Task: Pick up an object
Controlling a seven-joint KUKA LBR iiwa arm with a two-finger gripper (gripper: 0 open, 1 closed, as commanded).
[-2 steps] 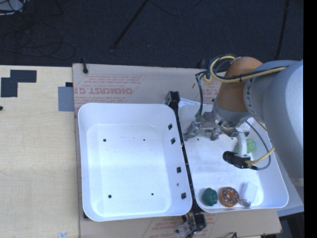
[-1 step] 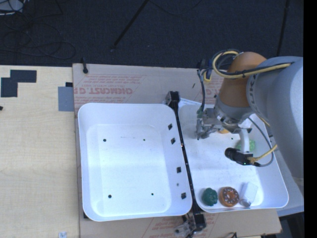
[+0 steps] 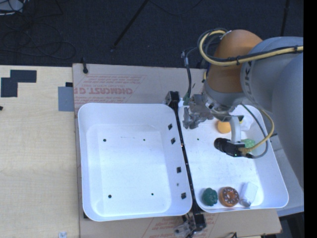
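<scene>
My hand (image 3: pixel 192 119) hangs over the right bin (image 3: pixel 277 182); I cannot tell its opening. Both white bins sit on my wooden bench (image 3: pixel 34 152).

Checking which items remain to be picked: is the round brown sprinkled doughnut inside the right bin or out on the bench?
Inside. The round brown sprinkled doughnut lies on the right white bin's floor by its near wall.
</scene>
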